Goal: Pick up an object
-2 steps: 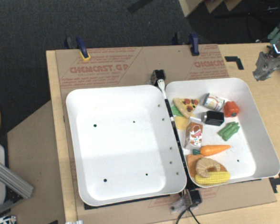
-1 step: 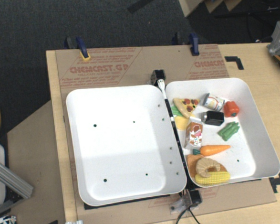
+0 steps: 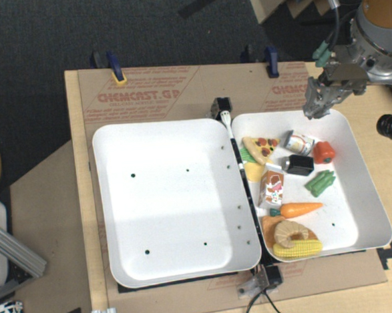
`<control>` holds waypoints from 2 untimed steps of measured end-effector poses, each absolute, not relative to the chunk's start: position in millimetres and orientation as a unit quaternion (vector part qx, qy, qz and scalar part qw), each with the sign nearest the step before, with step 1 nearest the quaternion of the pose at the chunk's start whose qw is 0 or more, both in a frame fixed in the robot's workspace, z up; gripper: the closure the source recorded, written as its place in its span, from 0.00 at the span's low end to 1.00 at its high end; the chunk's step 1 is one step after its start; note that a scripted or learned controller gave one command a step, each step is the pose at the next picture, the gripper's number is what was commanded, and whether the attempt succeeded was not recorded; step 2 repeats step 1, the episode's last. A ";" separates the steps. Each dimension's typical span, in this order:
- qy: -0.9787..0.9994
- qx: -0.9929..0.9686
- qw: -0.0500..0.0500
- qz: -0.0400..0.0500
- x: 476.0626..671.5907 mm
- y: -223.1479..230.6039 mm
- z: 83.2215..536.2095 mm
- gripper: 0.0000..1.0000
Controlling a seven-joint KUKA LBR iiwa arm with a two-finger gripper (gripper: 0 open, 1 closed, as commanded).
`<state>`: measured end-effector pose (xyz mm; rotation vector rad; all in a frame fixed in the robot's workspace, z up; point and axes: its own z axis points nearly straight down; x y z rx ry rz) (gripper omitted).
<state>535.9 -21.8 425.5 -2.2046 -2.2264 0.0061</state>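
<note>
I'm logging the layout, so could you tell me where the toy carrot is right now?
The toy carrot lies in the right bin, toward its near side, just above the corn cob and below the small carton.

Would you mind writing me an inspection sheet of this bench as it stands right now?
Surface: brown board printed with red lettering, bearing the left bin and the right bin side by side.
Job's things: all in the right bin: pizza slice, small can, red pepper, black block, green pod, small carton, carrot, bread piece, corn cob.
Clutter: nothing seen.
Grippers: gripper hangs over the right bin's far rim, holding nothing visible.
Cables: one trails off the board's near edge.
Surroundings: two blue clamps on the far edge; dark carpet.
</note>
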 end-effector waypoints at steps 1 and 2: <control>-0.709 -0.705 -0.005 -0.006 534.1 24.0 542.4 1.00; -0.709 -0.705 -0.005 -0.006 534.1 24.0 542.4 1.00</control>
